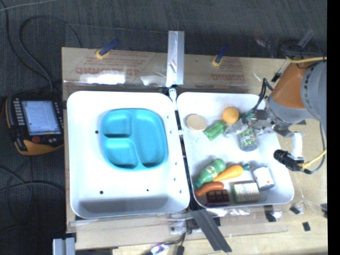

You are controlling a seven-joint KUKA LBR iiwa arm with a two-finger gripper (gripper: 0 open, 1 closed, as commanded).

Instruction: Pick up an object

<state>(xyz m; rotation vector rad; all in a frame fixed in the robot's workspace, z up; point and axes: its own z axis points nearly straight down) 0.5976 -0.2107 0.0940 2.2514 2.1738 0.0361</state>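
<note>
The gripper (254,125) sits low over a small can (247,139) in the right bin (284,193); I can't tell its state. Crowded against the orange ball (230,115), it could nudge the can aside. The left bin (85,195) holds a blue tray (133,138)

Even overhead light, soft shadows, mild blur, glare on white bins (79,158).

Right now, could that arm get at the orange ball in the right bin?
Probably yes. The orange ball lies uncovered beside the gripper, with just a green object touching its lower left side.
</note>
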